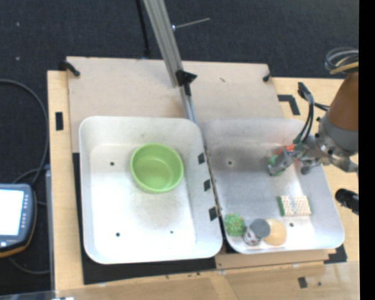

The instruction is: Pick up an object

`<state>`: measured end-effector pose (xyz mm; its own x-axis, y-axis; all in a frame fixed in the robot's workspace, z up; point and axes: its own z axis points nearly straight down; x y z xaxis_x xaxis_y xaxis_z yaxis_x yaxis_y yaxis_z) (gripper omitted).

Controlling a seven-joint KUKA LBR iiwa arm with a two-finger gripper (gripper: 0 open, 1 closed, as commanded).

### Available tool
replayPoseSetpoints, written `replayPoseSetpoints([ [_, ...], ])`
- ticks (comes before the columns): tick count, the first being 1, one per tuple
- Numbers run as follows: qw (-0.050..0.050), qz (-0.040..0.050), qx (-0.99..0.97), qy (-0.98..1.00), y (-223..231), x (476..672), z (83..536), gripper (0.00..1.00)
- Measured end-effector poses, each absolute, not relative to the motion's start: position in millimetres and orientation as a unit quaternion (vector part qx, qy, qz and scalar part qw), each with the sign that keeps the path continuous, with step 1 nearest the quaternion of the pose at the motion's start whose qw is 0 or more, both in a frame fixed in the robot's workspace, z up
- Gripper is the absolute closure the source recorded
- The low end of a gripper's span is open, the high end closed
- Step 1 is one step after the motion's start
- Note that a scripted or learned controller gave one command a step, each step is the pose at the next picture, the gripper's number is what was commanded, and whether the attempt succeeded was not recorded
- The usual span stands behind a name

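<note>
My gripper [292, 165] hangs over the upper right part of the right bin [250, 142], on the end of the grey arm with the orange band [345, 108]. Its two fingers [276, 165] stand apart, open, with nothing between them. Below it, a small checkered block [295, 205] lies near the bin's right side. Along the bin's front edge sit a green knobbly object [234, 224], a grey round object [258, 229] and a tan round object [275, 233]. A green bowl [156, 167] rests upright in the left bin [100, 230].
A slanted metal post [169, 39] rises from behind the bins where they meet. Black cables [309, 114] run along the arm. A pendant with a screen [9, 217] lies off the bench at the left.
</note>
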<state>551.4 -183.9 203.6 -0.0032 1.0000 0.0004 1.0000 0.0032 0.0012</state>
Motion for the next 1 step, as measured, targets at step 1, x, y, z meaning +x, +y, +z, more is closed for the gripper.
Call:
replayPoseSetpoints([
  [1, 0.0, 0.0008, 0.706, 0.708, -184.0, 551.5, 203.7, 0.0],
])
